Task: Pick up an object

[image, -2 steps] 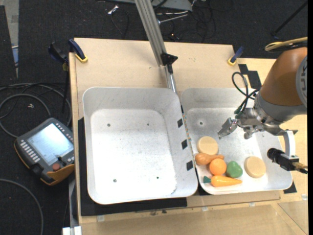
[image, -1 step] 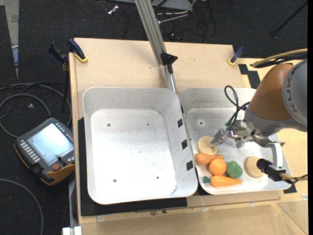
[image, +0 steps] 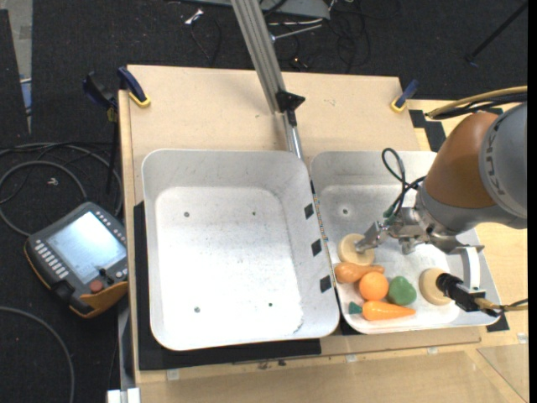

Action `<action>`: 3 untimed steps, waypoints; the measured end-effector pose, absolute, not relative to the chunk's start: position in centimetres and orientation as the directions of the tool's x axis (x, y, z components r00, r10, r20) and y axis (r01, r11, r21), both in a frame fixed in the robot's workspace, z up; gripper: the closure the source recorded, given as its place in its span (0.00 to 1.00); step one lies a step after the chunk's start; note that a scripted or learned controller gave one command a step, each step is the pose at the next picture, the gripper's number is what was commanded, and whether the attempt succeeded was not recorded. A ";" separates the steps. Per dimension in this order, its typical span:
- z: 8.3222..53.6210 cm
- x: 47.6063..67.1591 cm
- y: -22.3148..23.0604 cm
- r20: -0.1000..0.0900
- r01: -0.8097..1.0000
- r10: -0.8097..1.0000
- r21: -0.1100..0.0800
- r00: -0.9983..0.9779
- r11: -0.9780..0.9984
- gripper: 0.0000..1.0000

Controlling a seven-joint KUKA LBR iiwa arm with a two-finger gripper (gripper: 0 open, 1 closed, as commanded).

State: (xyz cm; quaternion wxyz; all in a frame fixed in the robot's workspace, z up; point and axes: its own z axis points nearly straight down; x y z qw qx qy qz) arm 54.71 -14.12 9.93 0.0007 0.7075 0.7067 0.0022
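Beside claw [image: 370,240] in right bin [image: 336,175]: cream disc [image: 352,249], orange ball [image: 374,286], carrot [image: 388,311]; claw state unclear.

Even overhead light, soft shadows, bright white bins [image: 226,166], slightly grainy

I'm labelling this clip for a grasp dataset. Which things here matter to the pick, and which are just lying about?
Job:
gripper
cream disc under it
orange ball
green piece
carrot
right bin

Lying about:
left bin
teach pendant
clamps
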 end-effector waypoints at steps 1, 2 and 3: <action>11.0 54.8 -14.1 0.001 1.000 1.000 0.009 0.000 0.000 1.00; 15.8 54.2 -13.6 -0.001 1.000 1.000 0.004 -0.003 0.003 1.00; 20.1 54.4 -13.3 -0.001 1.000 1.000 0.005 -0.004 0.004 1.00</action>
